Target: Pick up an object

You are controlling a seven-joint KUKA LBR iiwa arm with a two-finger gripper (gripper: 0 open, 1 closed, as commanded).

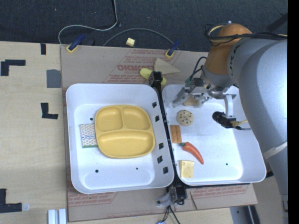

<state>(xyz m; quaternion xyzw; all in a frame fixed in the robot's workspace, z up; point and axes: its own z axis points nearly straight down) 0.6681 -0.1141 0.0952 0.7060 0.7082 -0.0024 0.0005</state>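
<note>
While the pincer (183, 98) hangs above the cookie (185, 117) in the right bin (243, 169), poised for descent, its aperture cannot be told; nothing visibly gripped.

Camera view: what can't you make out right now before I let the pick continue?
- Gripper: blurred against the white right bin; whether it holds anything can't be told.
- Patterned card in the left bin: right part hidden under the yellow tray.
- Arm: cut off by the right edge.
</note>
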